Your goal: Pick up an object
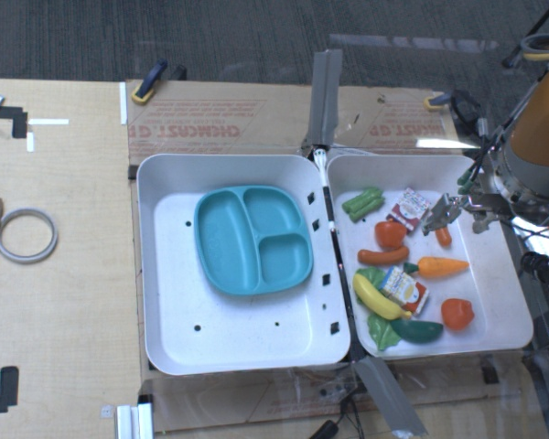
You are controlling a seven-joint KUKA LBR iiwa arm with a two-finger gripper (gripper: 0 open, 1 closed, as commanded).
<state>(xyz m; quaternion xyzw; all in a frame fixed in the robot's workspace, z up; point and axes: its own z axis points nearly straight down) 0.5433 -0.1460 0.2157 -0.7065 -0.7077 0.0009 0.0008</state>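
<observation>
From the overhead camera, the grey metal two-finger gripper (442, 216) hangs over the upper right part of the right-hand shallow white plastic bin (517, 286), its fingers apart and nothing between them. Just below it lies a small red oblong toy (444, 236), with a crinkled red-and-white snack packet (408, 209) close to its left. Nearby sit a round red plastic tomato (391, 234), an orange plastic carrot (442, 266) and a yellow plastic banana (375, 296). The likely risk is crowding: a descent slightly off centre could pinch the packet's edge or nudge the small red piece aside, so the fingers close on air
</observation>
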